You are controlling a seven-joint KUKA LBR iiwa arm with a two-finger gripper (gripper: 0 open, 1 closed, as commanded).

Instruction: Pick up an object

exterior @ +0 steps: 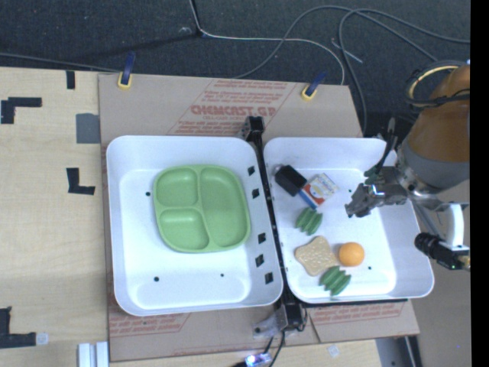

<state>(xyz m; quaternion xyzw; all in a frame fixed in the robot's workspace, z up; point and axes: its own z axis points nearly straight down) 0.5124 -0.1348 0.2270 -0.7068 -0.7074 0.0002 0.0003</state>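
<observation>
The left bin (130, 205) holds a green divided plate (202, 208), lying flat. The right bin (397, 281) holds a black block (290, 180) by a small white, red and blue packet (317, 189), a green ridged piece (309, 220), a slice of toast (315, 255) touching an orange ball (351, 254), and another green piece (335, 280) at the front. At the right bin's far side the gripper (365, 202) hangs above bare floor, well apart from the objects and pinching nothing, though its dark fingers blur together and I cannot tell whether they are spread.

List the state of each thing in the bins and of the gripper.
Green tray: flat in left bin, compartments bare.
Black block: lying in right bin.
Card: lying flat.
Toast: flat, touching the orange.
Gripper: above right bin, holding nothing.
</observation>
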